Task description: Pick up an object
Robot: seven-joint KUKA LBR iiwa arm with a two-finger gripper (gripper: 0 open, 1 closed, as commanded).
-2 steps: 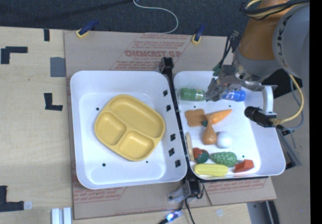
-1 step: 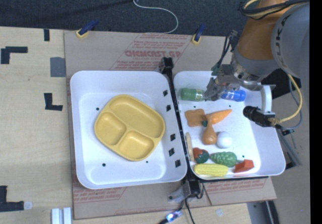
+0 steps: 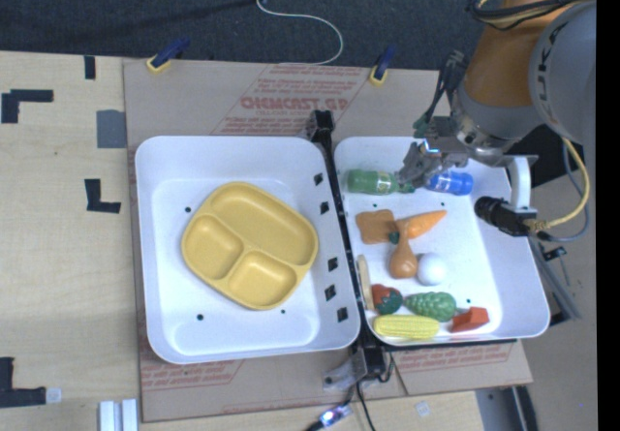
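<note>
Two shallow white bins side by side on a cardboard-covered bench [image 3: 194, 95], smooth, glossy plastic with rounded corners. In the left bin [image 3: 165, 323]: a matte yellow divided plate [image 3: 250, 243], three compartments, soft rounded outline. In the right bin [image 3: 513, 298]: a heap of small plastic toy foods. Along the far edge, a green bottle [image 3: 368, 182] lying on its side, and just right of it a blue bottle [image 3: 451, 184], also lying down, white at one end. Below these, a brown flat piece [image 3: 376, 225], an orange carrot [image 3: 423, 222] tapering rightward, a white egg [image 3: 432, 270], a bumpy green vegetable [image 3: 431, 304], a ridged yellow corn cob [image 3: 406, 327] and a red piece [image 3: 469, 320]. Pincer [image 3: 420, 164] low over the far edge, between the two bottles; open or clenched, cannot tell.
</note>
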